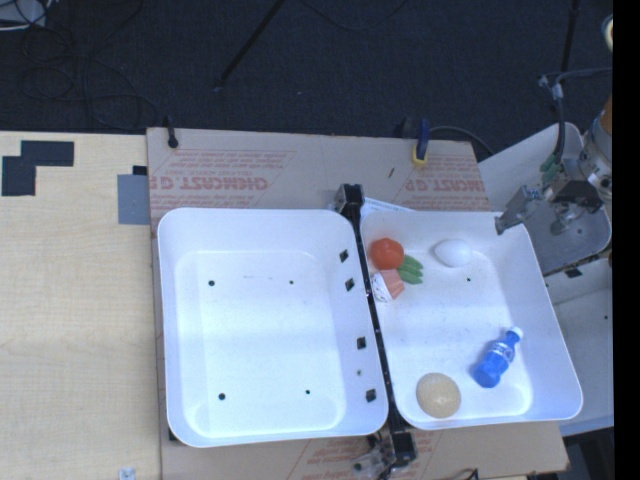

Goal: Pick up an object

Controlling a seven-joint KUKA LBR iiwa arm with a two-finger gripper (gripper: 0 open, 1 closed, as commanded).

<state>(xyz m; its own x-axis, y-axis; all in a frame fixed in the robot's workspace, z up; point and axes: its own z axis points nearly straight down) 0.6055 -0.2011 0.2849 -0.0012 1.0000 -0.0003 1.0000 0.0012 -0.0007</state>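
The right bin (545,298) holds several small objects. A red-orange round piece (387,252) lies at its far left with a green piece (411,269) beside it and a white-and-red piece (388,285) just in front. A white oval (452,253) rests near the far wall. A blue bottle (495,358) lies at the front right and a tan round object (438,394) at the front. My gripper (523,211) hangs at the right, just off the bin's far right corner, above and apart from all of the objects.
The left bin (170,268) lies beside the right one, with a black clip strip (360,298) along the shared wall. Both sit on a cardboard sheet (300,173) on the wooden bench. A white sheet (590,318) lies under the arm at the right.
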